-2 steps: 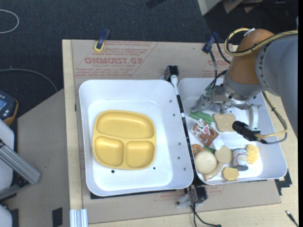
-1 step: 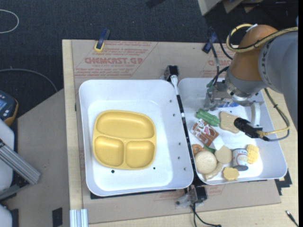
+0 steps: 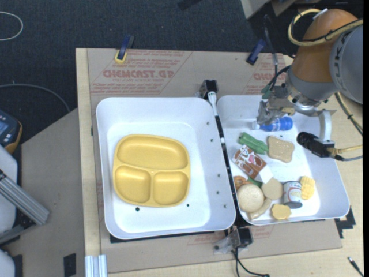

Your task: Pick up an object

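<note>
The blue-and-white object [image 3: 283, 124] is lying in the upper part of the right bin [image 3: 336, 184], not far from the back wall. The gripper [image 3: 267, 119] is hanging just at its left side, close enough that the two seem to be touching. From this slant I cannot tell how far the gripper is open or whether it has hold of anything. Bare white floor is showing to the left of the gripper, running to the bin's inner wall and up into the back corner. Toward the front the room is narrowing. A green piece [image 3: 252, 142] is lying just below the gripper, and a tan toast-shaped slice [image 3: 281, 149] is sitting just below the blue-and-white object, apart from it. Farther forward the things are crowding together: a red-and-white packet [image 3: 249, 161], a round cream bun [image 3: 251, 197], a small can [image 3: 293, 192], a yellow corn-like piece [image 3: 308, 186] by the can, and a yellow wedge [image 3: 281, 212] near the front rim. The left bin [image 3: 109, 120] is holding a yellow divided tray [image 3: 152, 169], well apart from the gripper.
</note>
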Controlling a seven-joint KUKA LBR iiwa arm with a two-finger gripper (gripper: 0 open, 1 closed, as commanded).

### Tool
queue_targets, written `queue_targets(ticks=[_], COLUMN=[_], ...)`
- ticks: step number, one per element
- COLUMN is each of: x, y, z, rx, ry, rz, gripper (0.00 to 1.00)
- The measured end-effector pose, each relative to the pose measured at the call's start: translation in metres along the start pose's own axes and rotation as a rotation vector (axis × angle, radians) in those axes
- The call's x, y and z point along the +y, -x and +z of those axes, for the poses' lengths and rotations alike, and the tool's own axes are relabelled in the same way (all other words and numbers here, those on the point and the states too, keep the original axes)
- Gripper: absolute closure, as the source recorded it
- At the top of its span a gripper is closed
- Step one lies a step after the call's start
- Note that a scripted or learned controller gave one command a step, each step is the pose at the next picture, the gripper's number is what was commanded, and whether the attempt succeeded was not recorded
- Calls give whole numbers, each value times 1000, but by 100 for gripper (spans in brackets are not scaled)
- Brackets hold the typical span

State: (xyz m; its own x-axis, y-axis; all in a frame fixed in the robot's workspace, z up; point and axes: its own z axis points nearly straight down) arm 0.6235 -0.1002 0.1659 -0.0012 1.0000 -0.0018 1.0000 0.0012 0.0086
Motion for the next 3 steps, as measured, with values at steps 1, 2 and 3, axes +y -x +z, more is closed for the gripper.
queue_targets(ticks=[1, 2, 3], x=[2, -40, -75], y=[0, -12, -19], z=[-55, -50, -52], rx=[0, 3, 3], ry=[1, -13, -12], rz=[0, 2, 3], gripper=[100, 100, 100])
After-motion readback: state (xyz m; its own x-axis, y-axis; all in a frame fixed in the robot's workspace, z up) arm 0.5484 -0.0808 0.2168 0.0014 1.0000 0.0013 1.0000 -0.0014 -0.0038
